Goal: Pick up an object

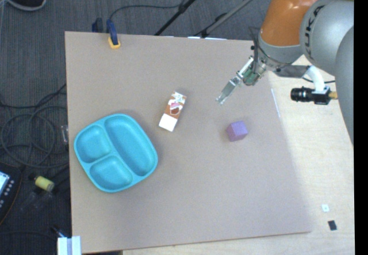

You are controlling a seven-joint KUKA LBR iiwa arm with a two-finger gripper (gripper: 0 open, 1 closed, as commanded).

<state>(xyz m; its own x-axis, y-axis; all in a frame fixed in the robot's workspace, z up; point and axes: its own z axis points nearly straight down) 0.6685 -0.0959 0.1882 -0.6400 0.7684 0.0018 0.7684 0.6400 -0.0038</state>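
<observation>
Blue tray (pixel 115 152): three compartments, flat on the surface (pixel 201 202), close to the left edge and nearest the front; nothing lying in it.
Small carton (pixel 172 112): white base, red-brown and white print, lying on its side just beyond the tray's upper right rim, apart from it, tilted slightly off the surface's back-to-front line.
Purple block (pixel 237 130): right of centre, well apart from the carton, resting alone on the bare surface.
Pincer (pixel 223 97): hanging over the surface's right half, behind the purple block and near it, pointing down and leftward; fingers close together in a narrow stance, nothing between them.
Arm (pixel 299 23): grey with orange band, coming in over the right rear corner.
Blue-and-yellow clamp (pixel 113 35): on the rear edge near the left corner.
Black cables (pixel 29 127): coiled on the floor beyond the left edge.
</observation>
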